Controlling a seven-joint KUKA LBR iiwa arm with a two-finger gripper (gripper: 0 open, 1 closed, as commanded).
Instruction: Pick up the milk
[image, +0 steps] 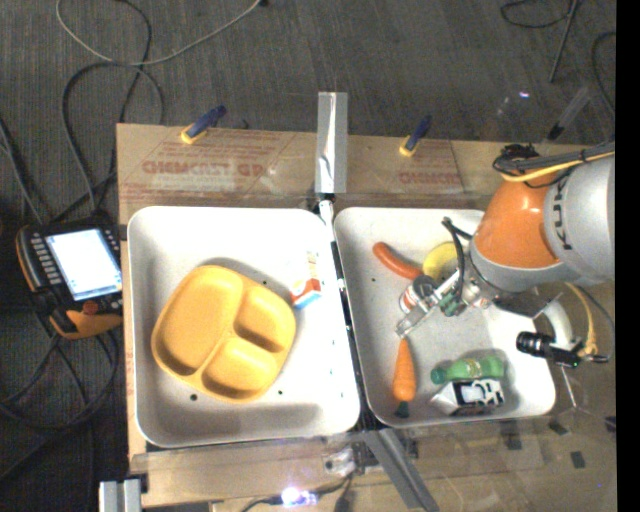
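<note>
Milk (309, 289): you'll find the small carton in the left bin (150, 400) — just beside the yellow tray (225, 330), near the divider.
Tool (420, 308): over the right bin (375, 385) — grip state, cannot tell.

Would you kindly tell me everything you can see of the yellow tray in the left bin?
The yellow tray is a rounded plastic-looking dish with three shallow compartments, lying flat and turned at an angle in the left bin. A small white, red and blue carton rests against its upper right rim. Nothing lies in its compartments.
</note>
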